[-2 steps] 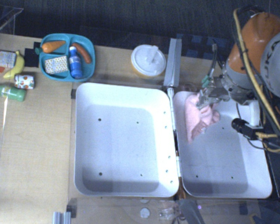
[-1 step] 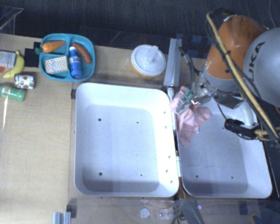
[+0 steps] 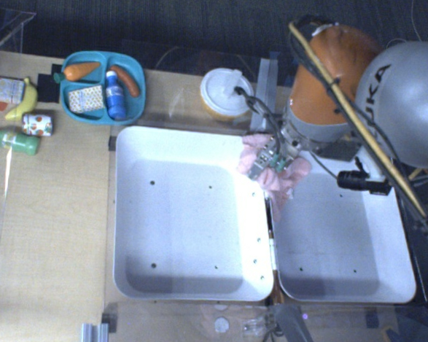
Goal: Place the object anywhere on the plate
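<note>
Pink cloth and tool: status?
Tool over the divide between the bins, finger state unclear. Pink cloth bunched at the tool, grasp unconfirmed. Blue plate back left, already holding food items.

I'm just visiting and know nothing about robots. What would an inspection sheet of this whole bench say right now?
Surface: wooden bench bearing left bin and right bin, side by side.
Job's things: pink object hangs under the gripper over the bins' shared edge; plate: nothing seen.
Clutter: blue divided tray of toy food, banana, small can, green bottle, white lidded cup, all outside the bins.
Grippers: gripper at the pink object; grasp unclear.
Cables: black cable by the wrist; tan hose across the arm.
Surroundings: dark floor behind.
</note>
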Controlling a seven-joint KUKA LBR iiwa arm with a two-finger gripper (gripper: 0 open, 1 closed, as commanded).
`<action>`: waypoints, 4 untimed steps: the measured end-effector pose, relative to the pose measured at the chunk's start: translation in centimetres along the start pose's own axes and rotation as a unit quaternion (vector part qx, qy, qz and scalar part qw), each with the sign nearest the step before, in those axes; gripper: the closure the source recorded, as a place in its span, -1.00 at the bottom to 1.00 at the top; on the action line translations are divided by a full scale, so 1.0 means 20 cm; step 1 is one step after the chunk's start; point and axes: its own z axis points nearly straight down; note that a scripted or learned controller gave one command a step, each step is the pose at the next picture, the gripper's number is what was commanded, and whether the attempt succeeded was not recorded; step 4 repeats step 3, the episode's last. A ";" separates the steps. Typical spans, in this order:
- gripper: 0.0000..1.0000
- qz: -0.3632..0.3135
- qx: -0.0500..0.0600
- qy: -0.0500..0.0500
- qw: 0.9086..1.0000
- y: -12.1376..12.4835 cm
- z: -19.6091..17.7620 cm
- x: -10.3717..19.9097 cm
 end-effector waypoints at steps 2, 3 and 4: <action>1.00 -0.322 -0.001 -0.001 0.947 0.34 -0.02 0.39; -1.00 -0.322 -0.001 -0.001 0.947 0.33 -0.02 0.39; -1.00 -0.322 -0.001 -0.001 0.947 0.33 -0.02 0.39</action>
